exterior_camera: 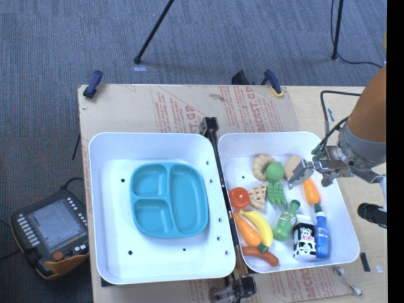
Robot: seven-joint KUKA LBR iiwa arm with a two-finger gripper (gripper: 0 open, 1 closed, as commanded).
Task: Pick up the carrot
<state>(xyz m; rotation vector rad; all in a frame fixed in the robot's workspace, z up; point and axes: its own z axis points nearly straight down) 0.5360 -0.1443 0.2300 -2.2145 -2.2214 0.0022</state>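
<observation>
Two orange carrot-like toys lie in the right bin (pixel 344 197). The longer carrot (pixel 247 230) rests near the bin's left wall, pressed against a yellow banana (pixel 262 227). A shorter orange piece (pixel 311 191) lies toward the right side, above a blue bottle (pixel 322 235). My gripper (pixel 314 176) hangs over the upper right of this bin, open, its fingers spread just above the short orange piece. Nothing is between the fingers. The long carrot is well to the gripper's lower left.
Packed into the right bin are a green ball (pixel 274 172), croissant (pixel 261 165), tomato (pixel 239 197), green bottle (pixel 286 220), milk carton (pixel 303 240) and red pepper (pixel 260 254). The left bin (pixel 104 169) holds a blue divided plate (pixel 169 199).
</observation>
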